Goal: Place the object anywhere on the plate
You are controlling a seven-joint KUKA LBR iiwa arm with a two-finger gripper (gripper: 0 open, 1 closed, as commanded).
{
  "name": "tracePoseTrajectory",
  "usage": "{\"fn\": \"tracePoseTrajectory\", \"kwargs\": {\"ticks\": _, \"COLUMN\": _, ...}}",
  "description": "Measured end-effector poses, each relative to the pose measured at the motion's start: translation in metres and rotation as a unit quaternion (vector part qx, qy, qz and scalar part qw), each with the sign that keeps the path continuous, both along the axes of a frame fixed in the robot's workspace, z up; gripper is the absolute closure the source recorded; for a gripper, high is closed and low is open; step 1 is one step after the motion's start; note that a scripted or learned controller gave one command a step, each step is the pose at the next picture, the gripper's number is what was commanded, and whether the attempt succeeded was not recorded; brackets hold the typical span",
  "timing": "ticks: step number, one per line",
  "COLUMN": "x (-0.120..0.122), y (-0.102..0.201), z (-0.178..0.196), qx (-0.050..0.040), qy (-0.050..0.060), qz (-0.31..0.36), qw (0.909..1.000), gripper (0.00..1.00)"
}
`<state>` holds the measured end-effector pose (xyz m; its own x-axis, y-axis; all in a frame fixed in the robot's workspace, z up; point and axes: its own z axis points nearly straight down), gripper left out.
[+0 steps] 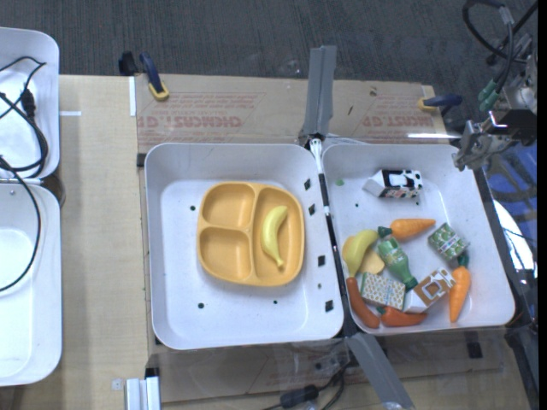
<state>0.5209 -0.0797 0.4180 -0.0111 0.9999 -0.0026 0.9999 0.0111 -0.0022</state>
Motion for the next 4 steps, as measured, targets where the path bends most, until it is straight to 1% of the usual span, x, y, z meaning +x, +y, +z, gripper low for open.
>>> {"fn": "tracePoseTrajectory", "kwargs": {"ticks": 1, "x": -0.026, "y": 0.013, "z": 0.023, "qx": 0.0002, "qy": 0.000, "qz": 0.086, "qw": 0.9963, "gripper": 1.00}}
{"fn": "tracePoseTrajectory", "kwargs": {"ticks": 2, "x": -0.040, "y": 0.052, "z": 0.023, "qx": 0.0006, "qy": 0.000, "qz": 0.097, "qw": 0.9953, "gripper": 1.00}}
{"fn": "tracePoseTrajectory", "kwargs": {"ticks": 3, "x": -0.042, "y": 0.139, "z": -0.031, "qx": 0.0010, "qy": 0.000, "qz": 0.279, "qw": 0.9602, "gripper": 1.00}}
{"fn": "tracePoseTrajectory", "kwargs": {"ticks": 4, "x": -0.042, "y": 0.135, "z": 0.024, "qx": 0.0009, "qy": 0.000, "qz": 0.280, "qw": 0.9599, "gripper": 1.00}}
